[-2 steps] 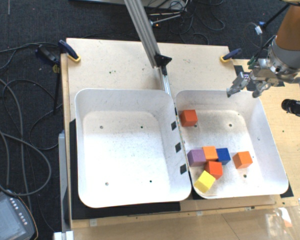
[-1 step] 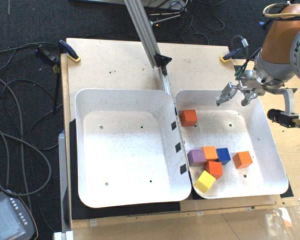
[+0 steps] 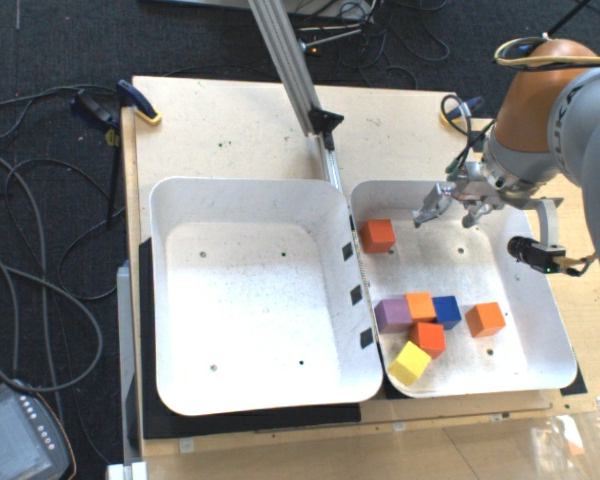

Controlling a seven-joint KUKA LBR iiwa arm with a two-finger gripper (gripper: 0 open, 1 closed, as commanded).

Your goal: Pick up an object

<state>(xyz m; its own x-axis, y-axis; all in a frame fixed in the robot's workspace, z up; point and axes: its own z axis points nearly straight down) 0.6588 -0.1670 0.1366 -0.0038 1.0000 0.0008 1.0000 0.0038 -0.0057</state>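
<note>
Above the right bin (image 3: 540,318) hangs the pincer (image 3: 448,208) — fingers spread, holding nothing — near an orange cube (image 3: 379,235).

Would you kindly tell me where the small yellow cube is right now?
The small yellow cube lies in the right white bin, near its front-left corner, touching the red-orange cube just behind it.

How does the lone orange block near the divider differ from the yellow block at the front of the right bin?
The orange block sits alone toward the back of the right bin, touching nothing; the yellow block sits at the front, tight against a red-orange block in a cluster. The orange block stands roughly square to the bin; the yellow block is turned diagonally. The orange block lies nearer the pincer. Both look like small cubes of similar size.
</note>
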